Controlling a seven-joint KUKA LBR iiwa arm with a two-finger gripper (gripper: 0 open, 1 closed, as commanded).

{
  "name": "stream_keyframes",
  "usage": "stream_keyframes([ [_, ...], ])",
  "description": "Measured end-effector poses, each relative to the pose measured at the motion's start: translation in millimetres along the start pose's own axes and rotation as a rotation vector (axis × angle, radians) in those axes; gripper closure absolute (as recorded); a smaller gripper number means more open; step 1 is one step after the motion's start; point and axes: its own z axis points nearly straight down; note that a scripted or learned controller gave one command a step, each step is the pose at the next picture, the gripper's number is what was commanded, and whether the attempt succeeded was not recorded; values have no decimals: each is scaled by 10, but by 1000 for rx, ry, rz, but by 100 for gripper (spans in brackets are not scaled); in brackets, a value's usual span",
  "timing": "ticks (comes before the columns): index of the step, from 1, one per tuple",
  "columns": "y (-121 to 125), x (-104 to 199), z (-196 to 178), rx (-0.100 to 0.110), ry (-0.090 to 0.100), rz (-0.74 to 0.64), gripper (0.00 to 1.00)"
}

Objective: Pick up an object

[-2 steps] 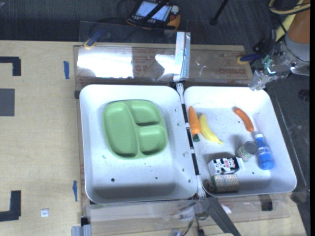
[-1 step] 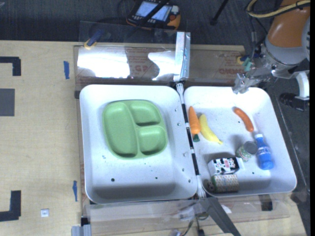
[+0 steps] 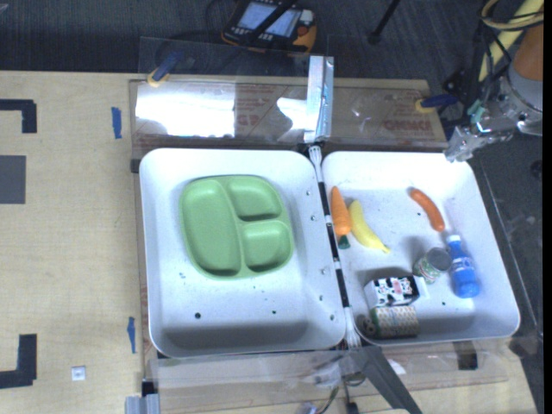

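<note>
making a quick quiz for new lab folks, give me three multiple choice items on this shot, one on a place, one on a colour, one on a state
1. Where does the banana lie?
A. left bin
B. right bin
C. on the bench

2. What colour is the divided tray?
A. green
B. red
C. black

3. How does the blue bottle rest?
A. upright
B. on its side
C. on the tray

Key: 1 B, it lies beside the carrot near the divider; 2 A, pale green in the left bin; 3 B, its length runs flat along the bin floor.
</note>
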Motion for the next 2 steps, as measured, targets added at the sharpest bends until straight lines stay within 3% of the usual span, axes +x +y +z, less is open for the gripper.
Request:
stream_keyframes([
  [1, 56, 331, -73, 3, 3, -48, 100],
  [2, -222, -92, 284, 4, 3, -13, 100],
])
